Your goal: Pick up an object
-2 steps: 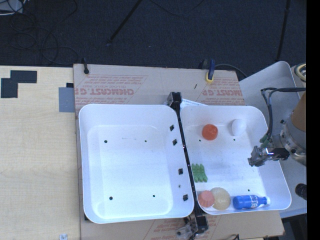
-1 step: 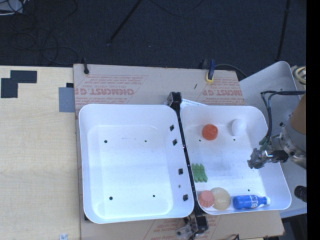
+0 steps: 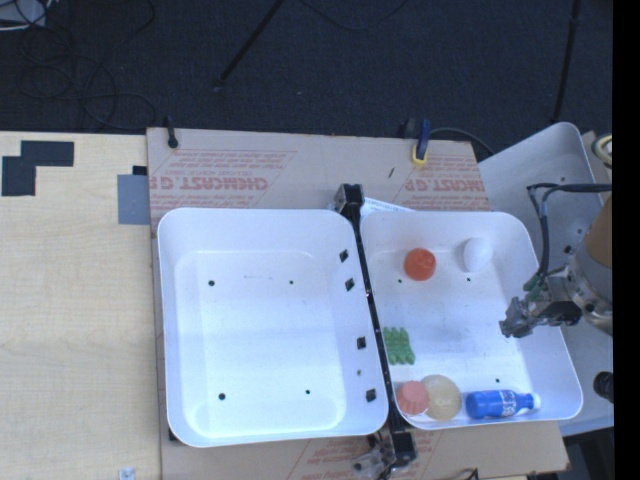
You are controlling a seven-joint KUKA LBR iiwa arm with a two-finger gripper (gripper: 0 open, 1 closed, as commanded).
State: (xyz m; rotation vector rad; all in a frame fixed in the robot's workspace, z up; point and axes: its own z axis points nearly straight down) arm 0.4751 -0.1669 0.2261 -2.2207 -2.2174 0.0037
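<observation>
The right bin (image 3: 540,363) holds several objects. An orange-red ball (image 3: 420,263) and a white rounded object (image 3: 476,254) lie near its far side. A green ridged piece (image 3: 398,345) rests by the divider. Along the near wall sit a pink round piece (image 3: 412,397), a pale yellow ball (image 3: 441,396) and a blue bottle (image 3: 500,403) lying on its side. My gripper (image 3: 522,321) hangs over the bin's right edge, above and to the right of the bottle, touching none of the objects.
The left bin (image 3: 175,268) stands beside the right one, with a black clip strip (image 3: 362,298) along the shared wall. Cardboard (image 3: 250,173) lies under both bins. Cables (image 3: 548,228) hang near the arm at the right.
</observation>
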